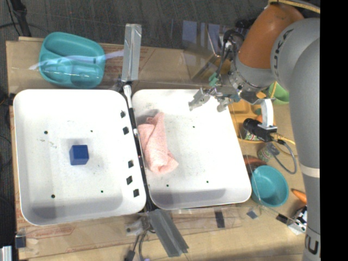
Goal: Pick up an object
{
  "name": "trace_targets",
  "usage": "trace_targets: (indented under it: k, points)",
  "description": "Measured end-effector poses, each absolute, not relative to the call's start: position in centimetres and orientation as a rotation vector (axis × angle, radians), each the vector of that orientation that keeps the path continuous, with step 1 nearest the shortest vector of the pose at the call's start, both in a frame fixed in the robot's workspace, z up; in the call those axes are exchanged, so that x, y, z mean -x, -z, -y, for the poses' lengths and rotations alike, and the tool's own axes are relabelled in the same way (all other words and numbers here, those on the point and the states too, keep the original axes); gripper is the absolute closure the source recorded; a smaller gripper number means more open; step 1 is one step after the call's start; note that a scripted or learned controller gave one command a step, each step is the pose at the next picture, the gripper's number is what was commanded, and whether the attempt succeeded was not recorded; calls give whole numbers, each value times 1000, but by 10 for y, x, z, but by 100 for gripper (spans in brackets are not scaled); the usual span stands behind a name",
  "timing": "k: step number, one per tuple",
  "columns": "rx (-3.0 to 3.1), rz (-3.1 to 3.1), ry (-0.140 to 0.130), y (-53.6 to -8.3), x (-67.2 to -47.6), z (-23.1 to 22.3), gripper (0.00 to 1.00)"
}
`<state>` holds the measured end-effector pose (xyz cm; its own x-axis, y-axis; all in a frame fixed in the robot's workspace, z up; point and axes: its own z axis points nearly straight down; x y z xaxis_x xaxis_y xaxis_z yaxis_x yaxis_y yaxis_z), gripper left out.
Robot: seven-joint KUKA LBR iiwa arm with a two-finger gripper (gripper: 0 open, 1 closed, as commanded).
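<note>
A crumpled pink cloth point(155, 142) lies at the left side of the right bin point(217, 184), against the divider. A small blue cube point(79, 154) sits near the middle of the left bin point(32, 118). My gripper point(209, 103) hangs over the far right part of the right bin, well to the right of the cloth and apart from it. Its two fingers stand spread with nothing between them.
A teal plastic scoop point(70, 58) lies beyond the left bin. To the right of the right bin are a teal bowl point(269, 185), a green object point(280, 92) and some cables and tools. The grey arm point(304, 91) fills the right side.
</note>
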<state>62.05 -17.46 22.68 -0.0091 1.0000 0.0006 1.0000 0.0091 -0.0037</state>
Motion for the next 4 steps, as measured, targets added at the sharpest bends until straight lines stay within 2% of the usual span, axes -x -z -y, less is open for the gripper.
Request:
trace_targets:
  k: [1, 2, 3, 4]
  points:
    - [2015, 2406, -2, -113, -643, 117, 0]
    - [1950, 2464, 1, -94, -637, 96, 0]
    - [1874, 2524, 0, -95, -591, 138, 0]
    - [1723, 2629, 1, -93, -613, 105, 0]
